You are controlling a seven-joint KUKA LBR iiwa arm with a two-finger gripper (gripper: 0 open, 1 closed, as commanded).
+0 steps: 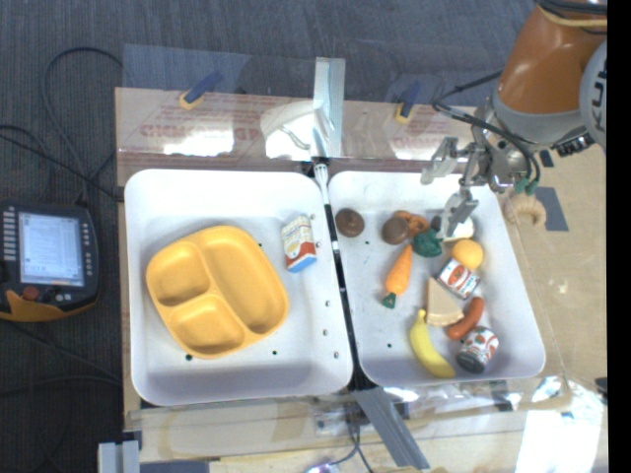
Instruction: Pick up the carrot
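The carrot [398, 272] is orange with a green stem end and lies slanted in the right bin [370, 358], left of the middle. My gripper [446, 193] hangs above the bin's far right part, up and to the right of the carrot and well apart from it. Its fingers [456, 208] are spread open with nothing between them. The grey arm with its orange band [545, 62] reaches in from the upper right.
Around the carrot lie two brown items [349, 222] [396, 228], a green piece [427, 243], a lemon [468, 254], a can [456, 279], a bread slice [444, 304], a sausage [466, 318], and a banana [430, 347]. The left bin holds a yellow divided plate [215, 289] and a small carton [299, 241].
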